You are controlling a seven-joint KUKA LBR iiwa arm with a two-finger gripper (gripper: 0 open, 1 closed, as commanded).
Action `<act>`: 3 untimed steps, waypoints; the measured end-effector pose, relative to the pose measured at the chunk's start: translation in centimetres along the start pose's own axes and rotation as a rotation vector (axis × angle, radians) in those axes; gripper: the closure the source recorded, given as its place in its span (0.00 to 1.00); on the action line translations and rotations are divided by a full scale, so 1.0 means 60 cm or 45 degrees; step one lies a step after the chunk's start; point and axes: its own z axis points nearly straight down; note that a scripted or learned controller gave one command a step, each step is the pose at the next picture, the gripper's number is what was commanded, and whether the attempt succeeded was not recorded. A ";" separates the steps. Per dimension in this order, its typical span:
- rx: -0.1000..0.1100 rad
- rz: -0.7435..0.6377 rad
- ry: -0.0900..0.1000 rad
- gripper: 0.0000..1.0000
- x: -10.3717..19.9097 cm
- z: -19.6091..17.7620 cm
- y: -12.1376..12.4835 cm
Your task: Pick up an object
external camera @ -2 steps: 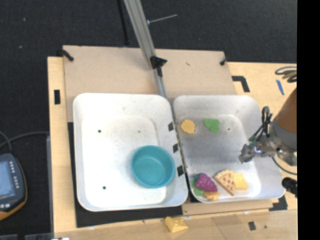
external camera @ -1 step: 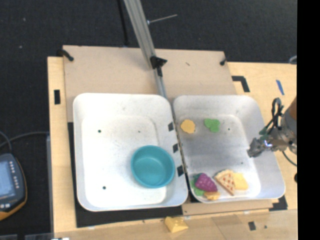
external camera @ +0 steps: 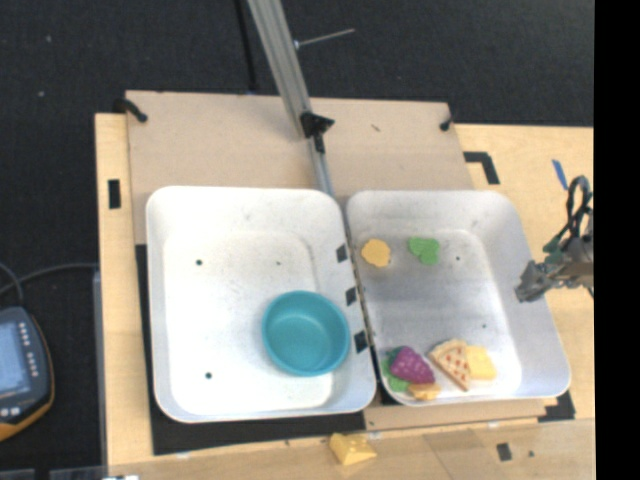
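Yellow, green and purple toys lay in the right bin [external camera: 520, 230]: a yellow round piece [external camera: 376, 254] and a green piece [external camera: 424, 250] near its far wall, apart from each other, and a purple grape bunch [external camera: 410, 366], a pizza slice [external camera: 452, 364] and a yellow block [external camera: 481, 364] clustered at its near wall. The left bin [external camera: 200, 218] held a teal bowl [external camera: 305, 332] near its near right corner. The pincer [external camera: 533, 284] hung at the right bin's right rim, holding nothing that could be seen; how far it was open could not be told. On the bench [external camera: 115, 438], a yellow wedge [external camera: 352, 449] lay just in front of the bins.
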 end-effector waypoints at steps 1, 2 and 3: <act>0.003 0.001 0.002 1.00 0.070 0.010 0.000; 0.004 0.001 0.004 1.00 0.156 0.026 0.019; 0.005 0.001 0.005 1.00 0.248 0.034 0.018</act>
